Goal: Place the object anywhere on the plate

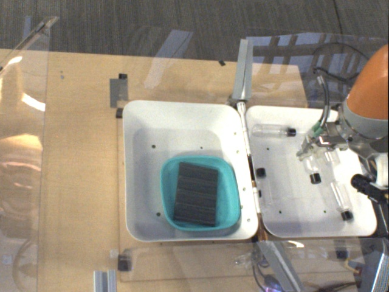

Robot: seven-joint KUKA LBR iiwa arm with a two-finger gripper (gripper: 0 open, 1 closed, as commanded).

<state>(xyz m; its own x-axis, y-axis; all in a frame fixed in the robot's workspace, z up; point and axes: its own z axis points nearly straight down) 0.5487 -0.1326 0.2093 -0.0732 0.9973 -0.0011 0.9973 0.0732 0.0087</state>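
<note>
Dark ridged object lies on the teal plate; the gripper hangs over the right bin, fingers spread.

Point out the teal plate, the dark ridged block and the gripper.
teal plate (229,190): camera view, its bare right rim.
dark ridged block (196,193): camera view, middle of its top.
gripper (316,154): camera view, between its clear fingertips.
</note>
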